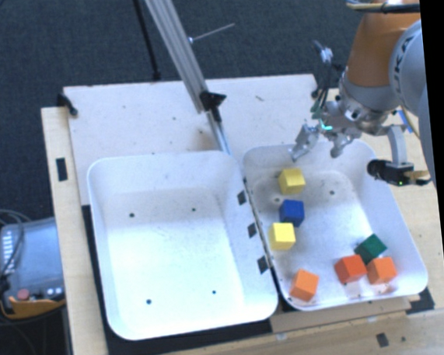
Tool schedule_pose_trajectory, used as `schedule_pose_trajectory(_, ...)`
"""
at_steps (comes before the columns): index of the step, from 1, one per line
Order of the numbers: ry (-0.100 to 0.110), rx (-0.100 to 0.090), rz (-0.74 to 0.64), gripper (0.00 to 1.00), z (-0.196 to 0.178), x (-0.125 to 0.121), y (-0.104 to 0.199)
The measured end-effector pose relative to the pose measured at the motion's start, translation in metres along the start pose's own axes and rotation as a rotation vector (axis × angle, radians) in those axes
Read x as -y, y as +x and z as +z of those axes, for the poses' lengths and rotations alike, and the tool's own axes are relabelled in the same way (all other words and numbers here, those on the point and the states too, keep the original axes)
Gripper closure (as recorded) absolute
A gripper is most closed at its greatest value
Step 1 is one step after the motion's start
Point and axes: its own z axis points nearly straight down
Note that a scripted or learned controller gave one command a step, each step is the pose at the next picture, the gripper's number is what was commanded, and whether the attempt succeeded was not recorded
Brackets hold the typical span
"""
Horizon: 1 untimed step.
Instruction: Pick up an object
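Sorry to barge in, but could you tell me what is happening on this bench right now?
A KUKA arm reaches in from the right, its gripper hanging open over the far end of the right bin, holding nothing. That bin holds seven small blocks: a yellow block nearest the gripper, then a blue block, a second yellow one, three orange blocks and a green block toward the near end. No pick has happened yet.
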Motion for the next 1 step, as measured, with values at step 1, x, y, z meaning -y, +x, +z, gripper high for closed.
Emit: schedule_pose_trajectory(1, -0.004, 0.003, -0.003, 0.00, -0.0032, -0.0009, -0.0004)
